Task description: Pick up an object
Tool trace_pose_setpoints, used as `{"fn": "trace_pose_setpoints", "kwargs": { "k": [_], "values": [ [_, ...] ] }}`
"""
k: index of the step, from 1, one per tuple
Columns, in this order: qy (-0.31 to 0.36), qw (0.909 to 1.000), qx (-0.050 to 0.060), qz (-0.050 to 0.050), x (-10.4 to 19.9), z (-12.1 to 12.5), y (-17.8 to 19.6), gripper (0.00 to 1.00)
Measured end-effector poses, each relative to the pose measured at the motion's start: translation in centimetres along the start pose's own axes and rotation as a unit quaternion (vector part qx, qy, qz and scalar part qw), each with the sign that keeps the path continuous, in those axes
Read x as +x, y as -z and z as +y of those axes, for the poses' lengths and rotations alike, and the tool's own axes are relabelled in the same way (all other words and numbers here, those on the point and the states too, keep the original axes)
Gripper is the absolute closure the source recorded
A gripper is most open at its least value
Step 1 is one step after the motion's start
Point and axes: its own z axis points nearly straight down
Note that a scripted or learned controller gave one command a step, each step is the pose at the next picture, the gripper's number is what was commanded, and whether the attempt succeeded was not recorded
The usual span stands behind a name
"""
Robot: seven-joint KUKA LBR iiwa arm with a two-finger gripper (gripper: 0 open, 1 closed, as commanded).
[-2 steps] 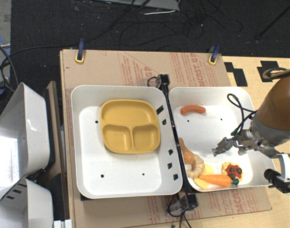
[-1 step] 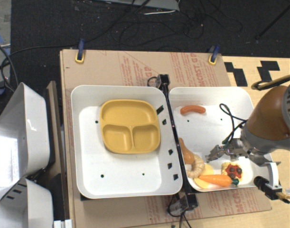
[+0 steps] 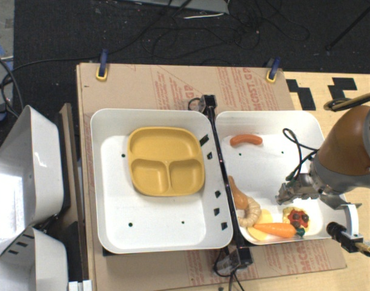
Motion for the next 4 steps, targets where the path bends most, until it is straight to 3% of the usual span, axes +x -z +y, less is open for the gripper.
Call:
{"fn": "trace_pose_setpoints", "kwargs": {
  "k": [1, 4],
  "values": [
    [0.003, 1.0, -0.003, -0.001, -0.3, 0.9, 5.9, 1.0],
    [0.003, 1.0, -0.003, -0.002, -1.7, 1.8, 18.9, 1.0]
  ]
}}
